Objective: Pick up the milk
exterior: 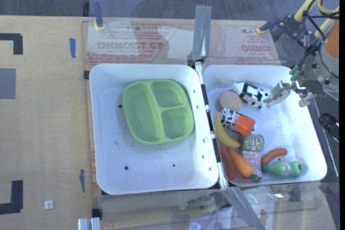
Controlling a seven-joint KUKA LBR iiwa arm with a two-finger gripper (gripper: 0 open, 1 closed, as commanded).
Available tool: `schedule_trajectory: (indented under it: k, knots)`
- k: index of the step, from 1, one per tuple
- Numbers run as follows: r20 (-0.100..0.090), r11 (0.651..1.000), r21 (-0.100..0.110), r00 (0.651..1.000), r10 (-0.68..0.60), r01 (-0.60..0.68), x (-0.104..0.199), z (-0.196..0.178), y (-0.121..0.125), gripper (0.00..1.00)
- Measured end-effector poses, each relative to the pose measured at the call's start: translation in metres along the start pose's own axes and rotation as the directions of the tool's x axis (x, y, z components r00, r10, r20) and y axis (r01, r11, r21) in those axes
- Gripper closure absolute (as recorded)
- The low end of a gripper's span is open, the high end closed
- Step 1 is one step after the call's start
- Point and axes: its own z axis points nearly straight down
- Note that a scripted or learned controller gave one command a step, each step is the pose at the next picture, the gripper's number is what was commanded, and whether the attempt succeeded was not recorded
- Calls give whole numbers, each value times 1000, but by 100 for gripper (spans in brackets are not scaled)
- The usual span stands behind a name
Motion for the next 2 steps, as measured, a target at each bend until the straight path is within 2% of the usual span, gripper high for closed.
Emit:
schedule_trajectory:
  k: [1, 2]
  knots:
    - [0, 1000, 0, 1000, 10, -10, 37, 53, 51, 0]
    - [0, 973, -1, 973, -231, 231, 1, 117, 59, 0]
